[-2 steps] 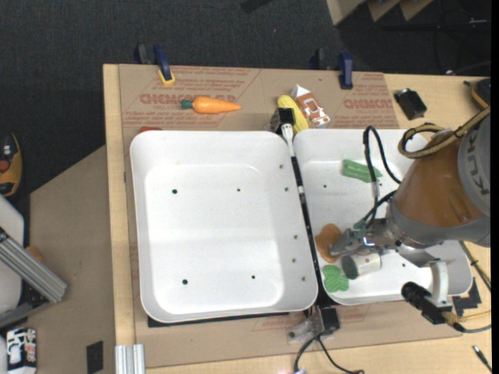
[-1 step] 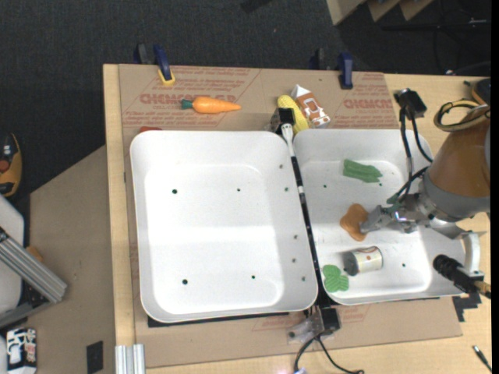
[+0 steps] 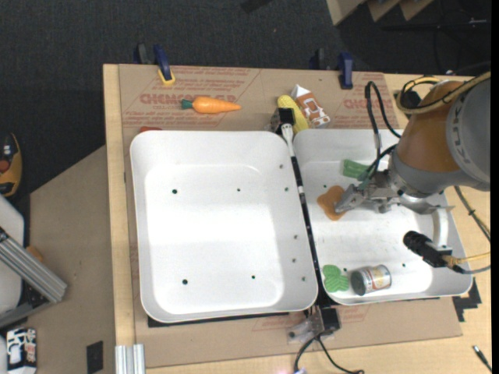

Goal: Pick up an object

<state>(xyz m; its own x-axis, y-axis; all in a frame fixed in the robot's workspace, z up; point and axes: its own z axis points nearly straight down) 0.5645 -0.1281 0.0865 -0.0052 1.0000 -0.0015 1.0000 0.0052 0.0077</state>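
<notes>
Left bin [image 3: 210, 232] sits on the left half of the bench, white and shallow, a few small dark holes in its floor. On the cardboard behind it lies a toy carrot [image 3: 212, 106], orange with a green top, pointing right, apart from the bin rim. Further right on the cardboard, at the back where the two bins meet, a yellow item [image 3: 287, 107] and an orange-and-white packet [image 3: 313, 111] lie just beside each other; the yellow one is too small to name for sure. Two blue clamps [image 3: 163, 62] hold the board's far edge. Right bin [image 3: 390, 279] touches the left bin along a dark seam. In it: an orange-brown piece [image 3: 330, 203] near the bin's left-centre, a green object [image 3: 357, 169] behind it toward the back wall, a small green round piece [image 3: 333, 275] at the front rim, and a metal can [image 3: 371, 279] on its side just beside that green piece. Gripper [image 3: 352, 196] hangs over the middle of the right bin, its tip just beside the orange-brown piece; contact can't be made out. Fingers are too blurred against the mechanism, so spread or pressed together: cannot tell. Nothing visibly pinched. Arm wrist with orange band [image 3: 433, 131] comes in from the right, black cable looped over it.
</notes>
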